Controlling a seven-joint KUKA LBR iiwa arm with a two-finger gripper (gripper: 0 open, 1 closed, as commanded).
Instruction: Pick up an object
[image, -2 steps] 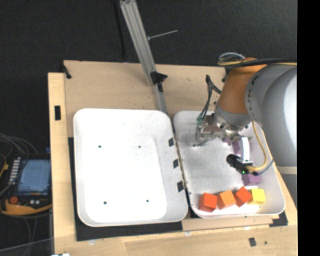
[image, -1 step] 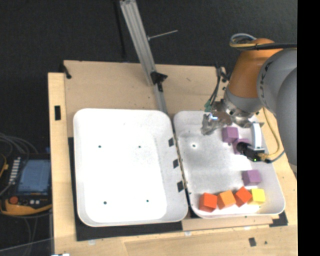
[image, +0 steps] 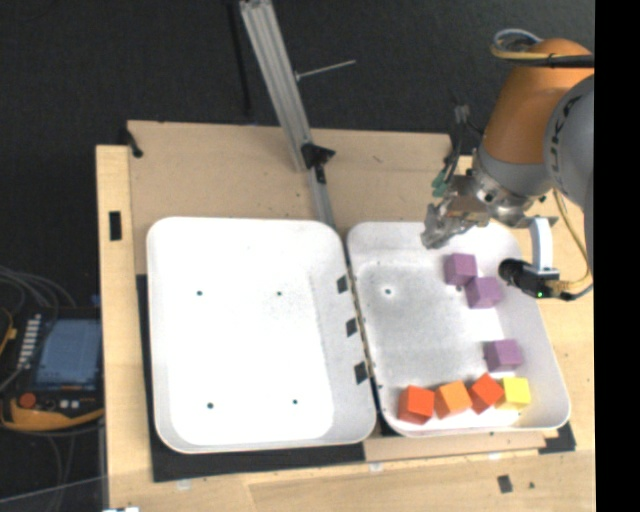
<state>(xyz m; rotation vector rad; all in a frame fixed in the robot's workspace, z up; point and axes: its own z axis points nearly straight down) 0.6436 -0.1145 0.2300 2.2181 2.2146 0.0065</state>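
No legible text, label, brand, number or sign is present. The blue screen of the device (image: 68, 357) at the left edge of the frame is too blurred to read.

A pale wooden bench (image: 240, 170) carries two shallow white bins side by side (left bin (image: 170, 300), right bin (image: 400, 330)), their inner edges nearly touching at the middle

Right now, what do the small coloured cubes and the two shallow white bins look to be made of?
The small coloured cubes look like matte foam or painted wood: flat colour, no glare, slightly soft edges. The two shallow white bins look like moulded plastic: rounded corners, smooth, faintly speckled surface. Neither is certain from this view.
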